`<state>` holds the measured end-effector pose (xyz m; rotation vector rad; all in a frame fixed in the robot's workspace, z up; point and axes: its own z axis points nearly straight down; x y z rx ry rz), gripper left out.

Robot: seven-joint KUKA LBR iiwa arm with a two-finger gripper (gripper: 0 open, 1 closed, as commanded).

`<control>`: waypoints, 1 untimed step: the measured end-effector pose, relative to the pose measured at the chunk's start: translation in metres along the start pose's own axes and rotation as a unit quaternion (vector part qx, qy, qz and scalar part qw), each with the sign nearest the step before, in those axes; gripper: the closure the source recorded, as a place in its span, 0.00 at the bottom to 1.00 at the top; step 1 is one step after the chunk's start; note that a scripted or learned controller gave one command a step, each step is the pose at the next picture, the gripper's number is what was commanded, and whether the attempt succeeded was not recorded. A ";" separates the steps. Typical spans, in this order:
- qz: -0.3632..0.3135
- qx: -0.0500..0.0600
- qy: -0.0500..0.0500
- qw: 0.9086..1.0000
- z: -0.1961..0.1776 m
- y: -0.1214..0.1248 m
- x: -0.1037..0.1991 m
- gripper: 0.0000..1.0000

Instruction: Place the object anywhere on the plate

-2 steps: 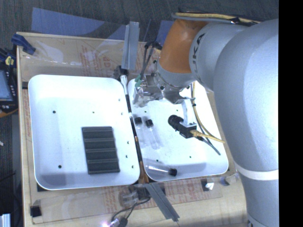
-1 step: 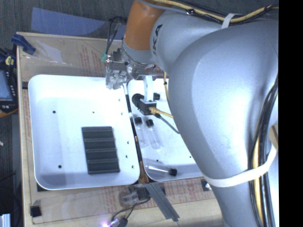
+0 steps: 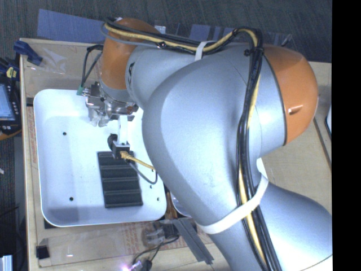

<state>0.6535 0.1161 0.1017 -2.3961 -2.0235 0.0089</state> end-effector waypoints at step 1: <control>0.161 -0.002 0.001 0.987 0.011 -0.016 0.099 1.00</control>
